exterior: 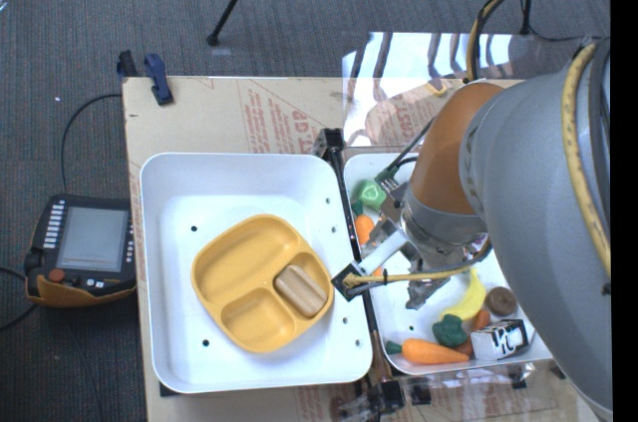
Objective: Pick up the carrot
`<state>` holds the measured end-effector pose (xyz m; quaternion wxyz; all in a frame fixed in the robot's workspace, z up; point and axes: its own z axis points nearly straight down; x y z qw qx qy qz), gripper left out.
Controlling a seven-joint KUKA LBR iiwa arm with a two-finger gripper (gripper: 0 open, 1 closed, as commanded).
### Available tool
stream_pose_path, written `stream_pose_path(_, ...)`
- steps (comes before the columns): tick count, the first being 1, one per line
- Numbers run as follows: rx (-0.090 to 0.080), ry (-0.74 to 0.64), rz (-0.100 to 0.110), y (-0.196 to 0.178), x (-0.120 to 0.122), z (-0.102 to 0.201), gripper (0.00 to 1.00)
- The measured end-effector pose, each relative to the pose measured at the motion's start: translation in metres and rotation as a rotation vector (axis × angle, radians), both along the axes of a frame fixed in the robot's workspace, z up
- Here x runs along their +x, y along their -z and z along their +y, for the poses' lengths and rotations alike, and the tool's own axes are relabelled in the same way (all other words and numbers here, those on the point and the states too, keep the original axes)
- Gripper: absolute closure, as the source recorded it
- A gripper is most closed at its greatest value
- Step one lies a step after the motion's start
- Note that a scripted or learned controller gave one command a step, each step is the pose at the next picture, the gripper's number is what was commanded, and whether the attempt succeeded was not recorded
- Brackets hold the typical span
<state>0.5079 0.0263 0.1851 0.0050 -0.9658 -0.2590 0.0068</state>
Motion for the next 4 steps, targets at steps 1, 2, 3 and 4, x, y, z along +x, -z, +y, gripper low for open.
stream_pose_path(1, 0.002, -0.273, -0.001, 0.0, -0.034, 0.011, 0.0)
stream_pose_path(2, 0.007, -0.268, 0.01, -0.007, -0.035, 0.009, 1.0)
stream_pose_path(3, -0.004, 0.095, -0.003, -0.026, -0.033, 0.027, 1.0)
stream_pose_path(4, -0.007, 0.297, -0.004, -0.041, -0.033, 0.029, 1.0)
